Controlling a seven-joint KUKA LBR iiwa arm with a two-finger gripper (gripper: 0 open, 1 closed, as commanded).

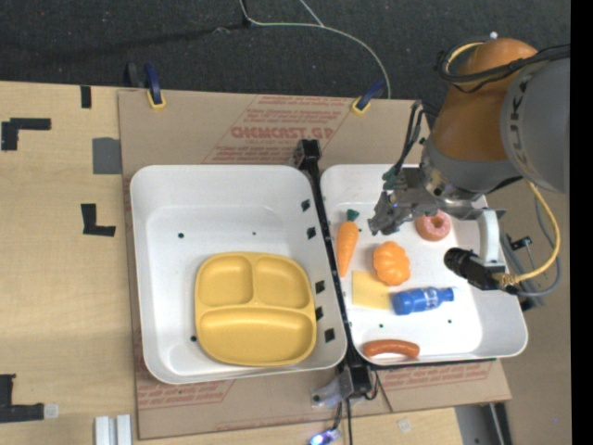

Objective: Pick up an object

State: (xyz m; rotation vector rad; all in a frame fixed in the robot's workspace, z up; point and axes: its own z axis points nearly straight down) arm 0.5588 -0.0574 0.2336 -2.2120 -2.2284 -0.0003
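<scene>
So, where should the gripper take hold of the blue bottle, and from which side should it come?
Probably across the middle of its body, coming straight down. The blue bottle lies flat on its side in the right bin, long axis roughly left-right, so fingers closing across its narrow width fit best. The yellow slice touches its left end.

wooden bench point(56, 276), cardboard sheet point(269, 128) clamped on top, dark carpet point(111, 17) behind.

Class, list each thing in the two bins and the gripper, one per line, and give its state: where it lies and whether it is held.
Yellow divided plate: flat in left bin.
Carrot: lying in right bin, by the divider.
Orange pumpkin: resting, unheld.
Pink doughnut: resting, unheld.
Blue bottle: on its side.
Yellow cheese slice: flat.
Sausage: lying near front wall.
Gripper: above right bin, holding nothing.
</scene>
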